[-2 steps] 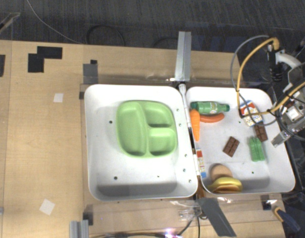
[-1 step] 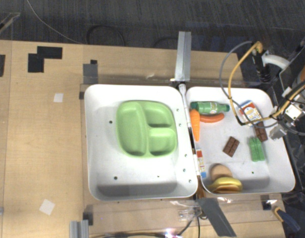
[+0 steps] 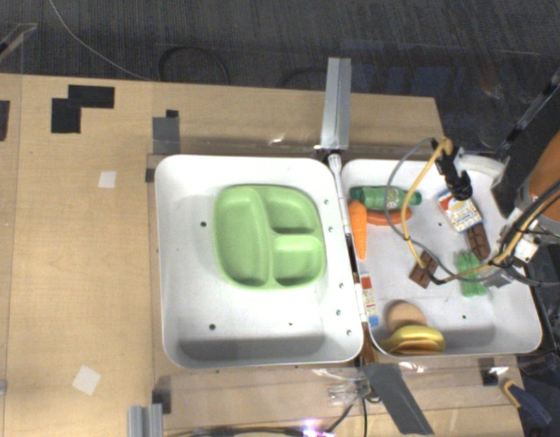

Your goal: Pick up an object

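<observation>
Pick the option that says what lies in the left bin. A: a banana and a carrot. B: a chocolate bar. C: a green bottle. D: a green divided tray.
D: the green divided tray sits alone in the left bin, while the banana, carrot and green bottle all lie in the right bin.

The light wood table [image 3: 70, 271] holds two white bins side by side. The left bin [image 3: 179, 326] and the right bin [image 3: 521, 330] touch. Small white squares [image 3: 86, 380] lie on the wood.
</observation>
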Controlling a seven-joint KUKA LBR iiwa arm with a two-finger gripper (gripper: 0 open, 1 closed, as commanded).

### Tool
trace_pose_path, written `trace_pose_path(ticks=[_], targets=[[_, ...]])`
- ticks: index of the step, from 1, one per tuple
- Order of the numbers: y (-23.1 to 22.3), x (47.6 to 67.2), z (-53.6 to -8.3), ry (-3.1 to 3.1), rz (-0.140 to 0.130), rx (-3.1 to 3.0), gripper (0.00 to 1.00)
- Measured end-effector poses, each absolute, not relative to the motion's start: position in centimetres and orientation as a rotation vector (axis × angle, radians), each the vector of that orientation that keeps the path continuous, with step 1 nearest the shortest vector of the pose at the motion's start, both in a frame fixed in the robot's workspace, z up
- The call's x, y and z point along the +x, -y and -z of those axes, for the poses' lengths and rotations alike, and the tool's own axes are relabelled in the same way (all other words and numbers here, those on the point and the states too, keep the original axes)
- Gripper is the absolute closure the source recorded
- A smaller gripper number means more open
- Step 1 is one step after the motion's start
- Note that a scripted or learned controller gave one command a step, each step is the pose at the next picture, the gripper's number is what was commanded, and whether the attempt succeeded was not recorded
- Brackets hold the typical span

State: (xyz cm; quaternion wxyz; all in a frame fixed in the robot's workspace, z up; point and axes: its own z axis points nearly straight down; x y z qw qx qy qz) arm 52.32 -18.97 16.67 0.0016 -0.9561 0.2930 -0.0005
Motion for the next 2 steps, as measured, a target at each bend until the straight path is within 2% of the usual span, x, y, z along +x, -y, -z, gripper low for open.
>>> trace_pose_path(ticks=[1, 2], targets=[[13.7, 53.1, -20.0, -1.006, 0.009, -2.972, 1.0], [20.3, 59.4, -24.2, -0.984, 0.014, -2.982, 1.0]])
